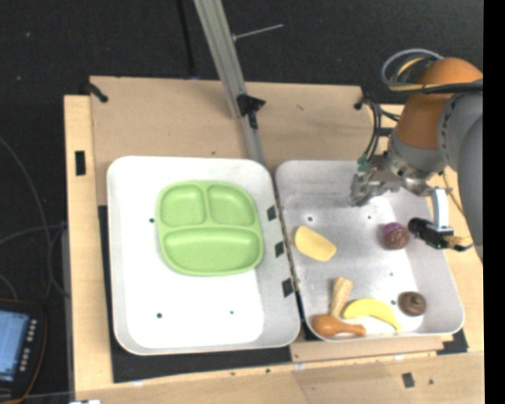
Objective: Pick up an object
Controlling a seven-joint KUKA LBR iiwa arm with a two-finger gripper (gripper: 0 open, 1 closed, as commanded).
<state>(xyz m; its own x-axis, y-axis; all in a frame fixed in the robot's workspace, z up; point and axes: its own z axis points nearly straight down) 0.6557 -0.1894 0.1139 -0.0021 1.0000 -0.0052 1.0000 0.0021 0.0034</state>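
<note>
- Camera view, from above and at a slant: a pale wooden table (151, 116) carrying two shallow white bins side by side.
- Left bin (135, 310), toward the table's left edge: holding a light green divided plate (210, 228) with three compartments, set in the bin's far half.
- Right bin (320, 183), toward the table's right edge: holding several small food-shaped objects.
- Yellow wedge-like piece (315, 244) near the right bin's left wall, about midway along it.
- Dark purple round object (396, 236) near the right bin's right wall, just beside a black part of the arm.
- Yellow banana (372, 312) by the right bin's near edge, curved, lying flat.
- Tan stick-shaped piece (341, 293) just left of the banana, touching or nearly touching it.
- Orange-brown object (338, 326) at the near edge of the right bin, just below the tan piece.
- Dark brown round object (411, 302) near the right bin's near right corner, just right of the banana.
- Grey arm with an orange band reaching in over the table's right edge, gripper (364, 188) lowered over the far part of the right bin.
- Fingers too small and dark to judge: cannot tell how far apart, nor whether anything is between them.
- Grey metal pole (223, 49) slanting up from between the bins toward the table's far edge.
</note>
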